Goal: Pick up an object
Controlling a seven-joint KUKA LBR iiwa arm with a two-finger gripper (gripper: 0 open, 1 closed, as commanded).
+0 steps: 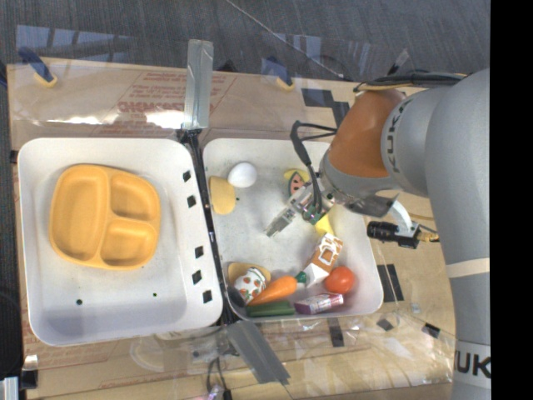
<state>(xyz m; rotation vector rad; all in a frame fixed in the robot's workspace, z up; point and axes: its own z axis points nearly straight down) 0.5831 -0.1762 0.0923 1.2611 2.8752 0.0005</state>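
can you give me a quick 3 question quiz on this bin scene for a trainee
1. True or false: the yellow divided tray lies in the left bin.
2. Multiple choice: the white egg sits in which part of the right bin? A) far left corner B) near right corner C) centre
3. Fill in: the pincer hangs above the ____ bin.

Key
1. True
2. A
3. right; its fingers look spread with nothing between them, and the carrot and tomato lie along the near edge.
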